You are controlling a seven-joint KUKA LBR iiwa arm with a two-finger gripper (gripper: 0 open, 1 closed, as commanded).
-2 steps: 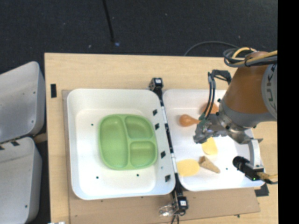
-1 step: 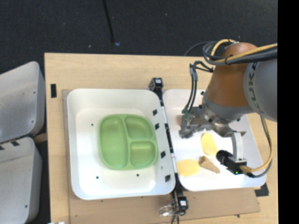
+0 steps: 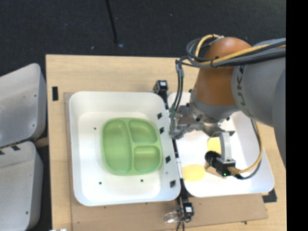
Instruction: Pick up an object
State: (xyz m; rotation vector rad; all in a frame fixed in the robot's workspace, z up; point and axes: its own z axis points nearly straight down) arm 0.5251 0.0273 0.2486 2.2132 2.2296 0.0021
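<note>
From my console the widest thing is the dark floor (image 3: 72, 18) round the rig, which looks like carpet. On it stands the wooden bench (image 3: 110, 64), pale and matt, with the two bins taking up most of its top. The arm (image 3: 226, 81) comes next, its orange band bulking over the right bin (image 3: 260, 177) and hiding much of that bin's near half. The left bin (image 3: 77, 177) is smooth white with shallow walls, and in it lies a green divided plate (image 3: 131, 146), flat on the bin floor and apart from every wall. I judge the plate stiff, light and slick. Its thin raised rim or one of the ridges between its compartments would be the only purchase, and it could slide on that glossy floor. In the right bin a flat yellow piece (image 3: 193, 173) lies close to the wall shared with the left bin. A second yellow piece (image 3: 214, 143) sits further in, partly covered by the robot's own hardware. Both look small and light. I would guess the flat one too low to pinch easily except across its edges, and I cannot make out what either is made of. The gripper (image 3: 180, 126) hangs over the strip where the two bins meet, above the flat yellow piece in this view. I cannot tell whether it is released or clenched, and I see nothing held in it.
</note>
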